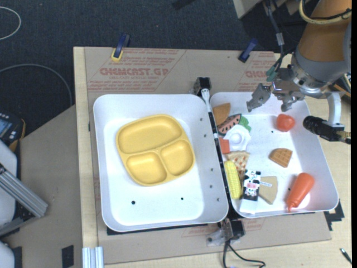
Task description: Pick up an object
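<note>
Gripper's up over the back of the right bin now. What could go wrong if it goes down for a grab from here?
1. The gripper hangs between the tomato and the watermelon slice, directly over neither; a straight descent may close on nothing.
2. Toys along the bin's left wall are crowded: the pizza slice, corn cob and fried egg touch or overlap, so a grab there may shove neighbours.

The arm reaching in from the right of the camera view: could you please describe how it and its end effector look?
The arm has a rounded orange band above a grey wrist section. Below it sits a silver-grey metal end effector with dark, slender fingers. Black and yellow cables loop beside the orange band, and a black cylindrical part on a pale bracket juts out under the wrist.
</note>
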{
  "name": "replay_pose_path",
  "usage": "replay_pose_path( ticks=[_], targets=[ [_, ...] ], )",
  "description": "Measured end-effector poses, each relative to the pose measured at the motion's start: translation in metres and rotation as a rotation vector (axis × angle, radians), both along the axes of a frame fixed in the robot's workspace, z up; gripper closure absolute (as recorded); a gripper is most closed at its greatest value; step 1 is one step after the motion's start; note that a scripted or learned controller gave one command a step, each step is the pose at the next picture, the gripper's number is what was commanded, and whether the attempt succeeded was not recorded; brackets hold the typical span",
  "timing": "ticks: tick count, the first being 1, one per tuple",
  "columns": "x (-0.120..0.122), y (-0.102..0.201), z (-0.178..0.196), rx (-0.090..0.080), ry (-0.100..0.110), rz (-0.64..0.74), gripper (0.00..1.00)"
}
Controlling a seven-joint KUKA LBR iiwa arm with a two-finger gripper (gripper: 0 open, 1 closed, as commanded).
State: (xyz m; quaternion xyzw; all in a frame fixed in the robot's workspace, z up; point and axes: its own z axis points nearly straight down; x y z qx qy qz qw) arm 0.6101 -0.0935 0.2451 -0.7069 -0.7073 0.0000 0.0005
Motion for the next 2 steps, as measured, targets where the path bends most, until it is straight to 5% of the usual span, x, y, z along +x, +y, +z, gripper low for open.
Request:
replay_pose_path(
  ticks=[2],
  targets=[
    [-0.002,-0.007,-0.102,0.001,0.006,-0.002,0.0]
  ],
)
